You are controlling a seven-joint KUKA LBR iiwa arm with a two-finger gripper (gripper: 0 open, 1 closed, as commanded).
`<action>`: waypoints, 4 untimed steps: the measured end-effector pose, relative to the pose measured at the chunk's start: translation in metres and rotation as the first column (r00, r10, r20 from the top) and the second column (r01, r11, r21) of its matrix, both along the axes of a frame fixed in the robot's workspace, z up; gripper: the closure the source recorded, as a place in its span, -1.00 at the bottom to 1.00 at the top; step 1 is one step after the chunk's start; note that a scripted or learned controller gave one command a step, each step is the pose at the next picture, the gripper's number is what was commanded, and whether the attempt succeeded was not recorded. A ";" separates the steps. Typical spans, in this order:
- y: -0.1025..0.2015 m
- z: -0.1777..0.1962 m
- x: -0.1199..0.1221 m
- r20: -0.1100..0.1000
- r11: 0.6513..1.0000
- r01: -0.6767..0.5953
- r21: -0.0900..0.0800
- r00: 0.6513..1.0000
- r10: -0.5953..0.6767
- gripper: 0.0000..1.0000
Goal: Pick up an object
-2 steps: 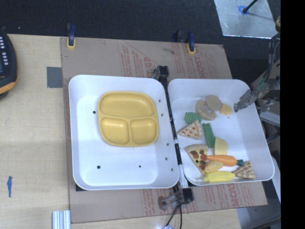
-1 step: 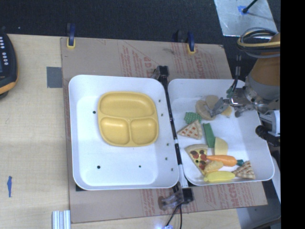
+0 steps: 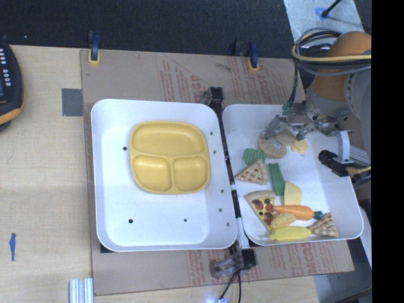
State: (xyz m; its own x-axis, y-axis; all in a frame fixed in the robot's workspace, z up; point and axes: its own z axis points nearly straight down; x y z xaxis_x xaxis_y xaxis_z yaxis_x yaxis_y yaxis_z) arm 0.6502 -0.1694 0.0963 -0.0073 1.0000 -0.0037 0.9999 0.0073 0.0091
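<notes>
Grey arm (image 3: 356,96) at 3 o'clock, smooth casing. Rounded orange band (image 3: 346,48) above the wrist, dark cables (image 3: 315,40) looped around it. Small pincer (image 3: 283,131), bare silver-grey metal, jointed linkage parts.

Pale wood-grain bench (image 3: 38,188), brown printed cardboard sheet (image 3: 164,74) flat across its middle, blue clamps (image 3: 94,46) at the sheet's far edge, shallow white left bin (image 3: 104,169) and shallow white right bin (image 3: 346,197) side by side on the sheet, grey square patch (image 3: 72,101) just left of the sheet, black-and-orange device (image 3: 9,84) at the left edge.

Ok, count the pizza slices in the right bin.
3 pizza slices: one by the bin's left wall, one just nearer, beside the carrot, one in the near right corner. The gripper may hide others.
</notes>
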 end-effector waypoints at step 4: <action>0.003 0.067 -0.092 -0.005 1.000 0.008 0.001 1.000 -0.008 1.00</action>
State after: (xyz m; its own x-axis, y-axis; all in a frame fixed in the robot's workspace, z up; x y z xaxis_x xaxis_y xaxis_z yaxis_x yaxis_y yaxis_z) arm 0.5587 -0.1663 0.1629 0.0003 1.0000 -0.0022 1.0000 -0.0003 0.0038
